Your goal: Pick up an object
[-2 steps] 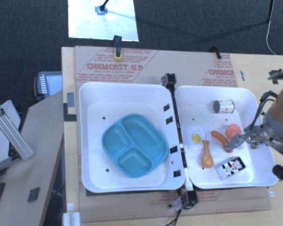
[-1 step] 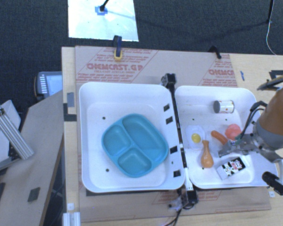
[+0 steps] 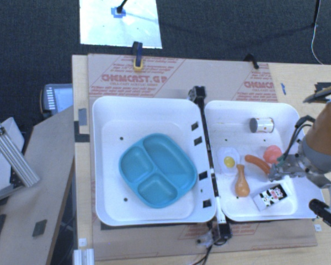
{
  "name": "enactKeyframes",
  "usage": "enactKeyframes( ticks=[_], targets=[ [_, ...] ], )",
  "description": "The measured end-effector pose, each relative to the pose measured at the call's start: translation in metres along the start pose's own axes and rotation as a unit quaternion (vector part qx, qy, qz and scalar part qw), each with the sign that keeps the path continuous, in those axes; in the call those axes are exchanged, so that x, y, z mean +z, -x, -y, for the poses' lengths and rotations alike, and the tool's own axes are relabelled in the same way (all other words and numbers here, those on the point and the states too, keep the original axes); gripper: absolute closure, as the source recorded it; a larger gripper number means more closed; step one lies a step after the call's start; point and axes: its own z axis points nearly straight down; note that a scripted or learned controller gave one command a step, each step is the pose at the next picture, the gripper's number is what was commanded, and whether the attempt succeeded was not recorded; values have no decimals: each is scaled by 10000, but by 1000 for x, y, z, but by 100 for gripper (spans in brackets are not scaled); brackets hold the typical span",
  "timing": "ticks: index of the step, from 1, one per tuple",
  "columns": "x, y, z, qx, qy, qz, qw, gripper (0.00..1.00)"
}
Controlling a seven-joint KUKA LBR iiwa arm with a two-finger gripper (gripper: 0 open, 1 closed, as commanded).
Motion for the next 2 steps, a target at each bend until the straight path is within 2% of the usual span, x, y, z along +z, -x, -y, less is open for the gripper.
enactKeyframes(
  ticks=[1, 2],
  targets=[
    [-44, -7, -2, -25, 26, 9, 10000, 100],
    [-105, -5, 0, -23, 37, 16, 10000, 100]
  ],
)
